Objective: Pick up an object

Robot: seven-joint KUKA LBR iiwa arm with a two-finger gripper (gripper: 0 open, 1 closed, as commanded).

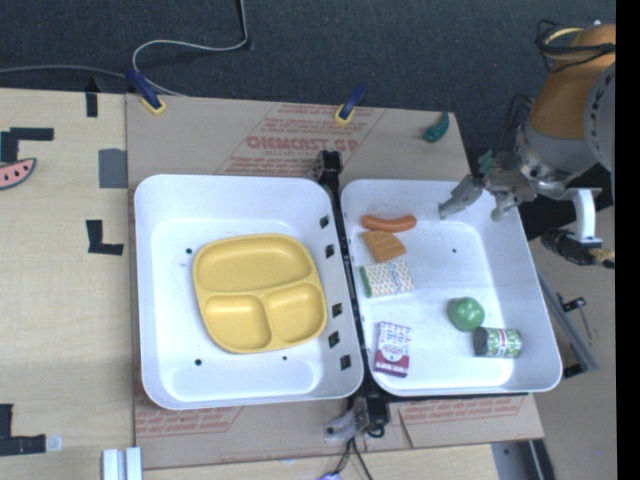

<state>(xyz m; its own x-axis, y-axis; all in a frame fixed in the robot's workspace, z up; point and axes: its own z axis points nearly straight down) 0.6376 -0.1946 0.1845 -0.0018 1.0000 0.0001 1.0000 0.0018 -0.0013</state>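
White plastic fills most of my screen — two shallow bins side by side on the cardboard-covered worktop (400,133). My claw (478,200) hangs over the far right corner of the right bin (520,298), its two fingers spread apart with nothing between them. One fingertip (455,202) reaches over the bin's far rim; the other sits further right.

All the loose items lie in that right bin, none of them touching the claw. Along the left side, from far to near: a sausage (388,223), an orange wedge (384,245) just beside it, a pale green-edged packet (386,279), and a red and white box (394,348) near the front wall. Over on the right side a green ball (465,314) rests just beside a dark can (497,343) lying on its side.

To the left, the left bin (165,268) holds a yellow divided tray (260,291) — three compartments, sitting flat at a slight angle.
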